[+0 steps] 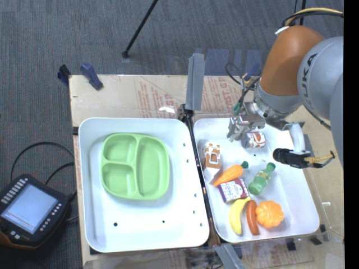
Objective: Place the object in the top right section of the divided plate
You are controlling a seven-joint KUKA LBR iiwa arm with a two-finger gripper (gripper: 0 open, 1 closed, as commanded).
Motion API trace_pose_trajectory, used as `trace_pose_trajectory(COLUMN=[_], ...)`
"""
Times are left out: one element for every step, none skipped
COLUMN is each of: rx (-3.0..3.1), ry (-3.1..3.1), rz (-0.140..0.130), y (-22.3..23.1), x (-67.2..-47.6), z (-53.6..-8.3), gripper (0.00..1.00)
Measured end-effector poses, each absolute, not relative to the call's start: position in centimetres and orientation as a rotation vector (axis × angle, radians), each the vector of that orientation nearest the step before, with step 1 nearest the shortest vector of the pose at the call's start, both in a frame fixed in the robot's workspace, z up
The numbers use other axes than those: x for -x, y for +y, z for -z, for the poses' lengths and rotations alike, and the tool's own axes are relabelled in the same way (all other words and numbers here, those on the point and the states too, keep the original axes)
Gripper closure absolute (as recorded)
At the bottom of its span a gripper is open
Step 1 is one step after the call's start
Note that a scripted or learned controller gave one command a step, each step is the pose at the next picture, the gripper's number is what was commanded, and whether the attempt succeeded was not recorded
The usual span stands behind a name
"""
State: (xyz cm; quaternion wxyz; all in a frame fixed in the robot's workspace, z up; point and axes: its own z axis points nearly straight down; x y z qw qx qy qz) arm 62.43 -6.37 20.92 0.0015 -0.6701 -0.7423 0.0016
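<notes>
Camera view looks down on a brown tabletop (140,97) standing on grey carpet (67,27), with two blue clamps (90,76) near its far left corner and a handheld pendant (31,210) on the floor at the left, its cable looping beside it. A thin black stand leg (145,21) slants across the carpet at the top. Two white bins sit side by side: the left bin (95,228) carries a green divided plate (136,166) with one long section on the right and two smaller ones on the left. The right bin (303,198) holds a small carton (211,156), a carrot (229,174), a green bottle (261,178), a purple packet (233,190), a banana (237,215), a red sausage (252,217) and an orange pumpkin (268,213), all clustered toward the near half. The arm (305,66) reaches in from the right, its orange band above the wrist. The gripper (242,129) hangs over the far part of the right bin, just beside a small red-and-white object (257,139) that lies at its right; whether it touches or grips that object, and how far it is open, I cannot tell. A black fitting (289,157) juts out of the arm over the bin's right side.
</notes>
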Motion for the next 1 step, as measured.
trace_pose_trajectory(rx=[2.305], ry=[-2.132], rz=[-0.003], y=[-14.46], x=[-53.21], z=[-28.77], gripper=[1.00])
